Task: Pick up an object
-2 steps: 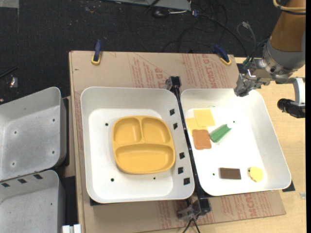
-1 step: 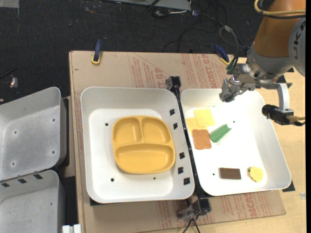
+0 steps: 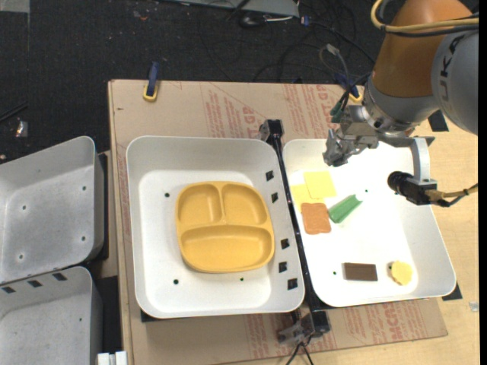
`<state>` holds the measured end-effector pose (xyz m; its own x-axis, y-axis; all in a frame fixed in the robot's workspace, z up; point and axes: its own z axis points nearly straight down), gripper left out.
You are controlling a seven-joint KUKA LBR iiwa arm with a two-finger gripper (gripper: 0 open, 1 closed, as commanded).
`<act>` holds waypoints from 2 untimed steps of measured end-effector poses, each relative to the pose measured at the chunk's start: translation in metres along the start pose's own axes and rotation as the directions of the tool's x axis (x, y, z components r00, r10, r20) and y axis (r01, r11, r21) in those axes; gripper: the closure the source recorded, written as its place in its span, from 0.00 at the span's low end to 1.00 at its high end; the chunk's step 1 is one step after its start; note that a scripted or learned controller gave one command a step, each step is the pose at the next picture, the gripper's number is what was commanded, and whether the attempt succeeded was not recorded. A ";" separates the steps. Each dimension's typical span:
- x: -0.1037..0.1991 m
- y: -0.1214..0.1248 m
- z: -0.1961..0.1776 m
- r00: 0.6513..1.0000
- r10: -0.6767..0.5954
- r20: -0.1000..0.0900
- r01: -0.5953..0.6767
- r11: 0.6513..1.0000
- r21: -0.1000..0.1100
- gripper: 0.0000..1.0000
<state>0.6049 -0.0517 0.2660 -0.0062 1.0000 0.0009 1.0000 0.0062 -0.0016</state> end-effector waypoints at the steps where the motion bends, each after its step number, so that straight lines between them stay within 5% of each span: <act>1: 0.058 -0.025 0.003 1.000 -0.002 -0.001 0.002 1.000 0.001 1.00; 2: 0.103 -0.047 0.002 1.000 -0.001 0.000 0.001 1.000 0.001 1.00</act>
